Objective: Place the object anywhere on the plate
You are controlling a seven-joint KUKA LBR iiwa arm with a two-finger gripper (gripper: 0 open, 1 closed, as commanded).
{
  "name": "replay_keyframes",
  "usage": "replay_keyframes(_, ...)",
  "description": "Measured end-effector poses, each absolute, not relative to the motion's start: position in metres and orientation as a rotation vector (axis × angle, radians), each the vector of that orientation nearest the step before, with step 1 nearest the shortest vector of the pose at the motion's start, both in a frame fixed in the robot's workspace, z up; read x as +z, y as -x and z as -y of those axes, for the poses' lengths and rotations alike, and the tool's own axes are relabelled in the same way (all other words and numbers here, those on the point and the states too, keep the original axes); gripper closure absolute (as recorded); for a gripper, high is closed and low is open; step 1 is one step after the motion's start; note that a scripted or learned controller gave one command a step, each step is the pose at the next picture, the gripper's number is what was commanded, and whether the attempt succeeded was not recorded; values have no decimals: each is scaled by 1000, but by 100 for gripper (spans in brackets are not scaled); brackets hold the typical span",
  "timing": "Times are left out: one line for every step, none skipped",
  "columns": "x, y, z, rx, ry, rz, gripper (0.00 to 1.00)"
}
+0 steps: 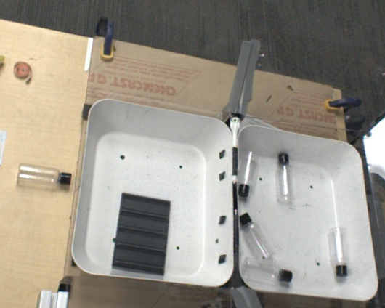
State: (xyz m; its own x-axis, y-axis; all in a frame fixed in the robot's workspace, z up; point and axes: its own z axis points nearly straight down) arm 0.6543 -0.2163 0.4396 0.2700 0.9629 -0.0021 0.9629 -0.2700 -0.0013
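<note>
The plate (141, 233) lies in the left bin (108, 127), well left of the vials (285, 175) in the right bin (366, 217); the tool's state I cannot tell.

Two white bins sit side by side: the left bin (94, 169) and the right bin (358, 216). The right bin holds five clear vials with black caps. A sixth vial (44, 176) lies left of the left bin, which holds one black plate (141, 234).
</note>
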Motion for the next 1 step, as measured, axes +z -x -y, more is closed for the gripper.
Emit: replay_keyframes(440, -659, 139, -8, -2662, -1671, 0)
